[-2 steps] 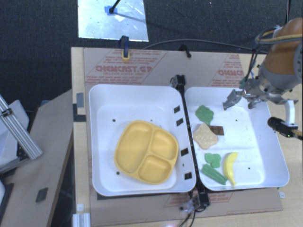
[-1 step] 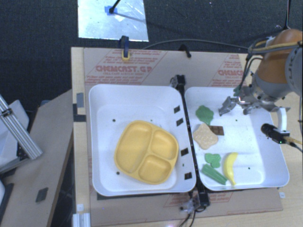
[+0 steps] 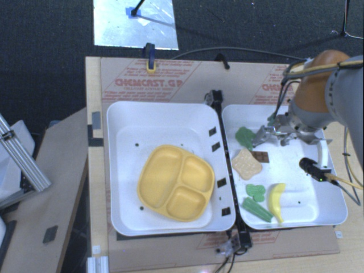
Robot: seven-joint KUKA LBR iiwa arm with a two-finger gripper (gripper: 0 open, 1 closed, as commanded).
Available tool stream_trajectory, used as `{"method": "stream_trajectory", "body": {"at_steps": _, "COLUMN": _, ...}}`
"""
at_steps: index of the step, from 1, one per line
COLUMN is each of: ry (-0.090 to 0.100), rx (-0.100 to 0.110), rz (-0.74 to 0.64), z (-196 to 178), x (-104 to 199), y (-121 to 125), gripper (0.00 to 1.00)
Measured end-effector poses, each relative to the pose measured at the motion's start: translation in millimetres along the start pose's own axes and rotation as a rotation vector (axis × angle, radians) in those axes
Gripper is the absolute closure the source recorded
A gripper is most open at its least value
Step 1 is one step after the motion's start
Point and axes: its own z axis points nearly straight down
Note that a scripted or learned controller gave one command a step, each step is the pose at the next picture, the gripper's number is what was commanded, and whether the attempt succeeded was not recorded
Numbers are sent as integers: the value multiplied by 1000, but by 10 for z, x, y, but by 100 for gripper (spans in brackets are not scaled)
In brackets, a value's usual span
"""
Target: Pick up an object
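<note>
Green, tan and yellow toy foods lie in the right bin (image 3: pixel 335 209), and any one of them would serve as your pick. The gripper (image 3: pixel 274 134) hangs in the upper part of that bin, right of centre in the frame, just beside a green leaf-shaped piece (image 3: pixel 245 135); you cannot tell from this slant whether the jaws are apart or together, and nothing shows between them. Below it lie a tan cracker (image 3: pixel 247 164) touching a small brown piece (image 3: pixel 260 156), then a green vegetable (image 3: pixel 257 201) and a yellow banana (image 3: pixel 277 200) near the lower edge. All look like light, stiff plastic, probably smooth and slippery. The banana seems your best hold: take it across its narrow middle. The flat cracker and leaf offer little height to pinch. In the left bin (image 3: pixel 122 152) sits a yellow divided plate (image 3: pixel 176 182), too wide for a simple pinch.
</note>
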Motion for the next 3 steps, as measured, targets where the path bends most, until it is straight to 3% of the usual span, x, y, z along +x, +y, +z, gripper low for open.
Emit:
{"method": "stream_trajectory", "body": {"at_steps": 1, "ry": -1, "rx": -3, "rz": 1, "z": 122, "x": 0, "y": 10, "gripper": 0}}
{"method": "stream_trajectory", "body": {"at_steps": 2, "ry": -1, "rx": -9, "rz": 0, "z": -7, "x": 2, "y": 30, "gripper": 100}}
{"method": "stream_trajectory", "body": {"at_steps": 3, "ry": -2, "rx": -10, "rz": 0, "z": -657, "x": -3, "y": 78, "gripper": 100}}
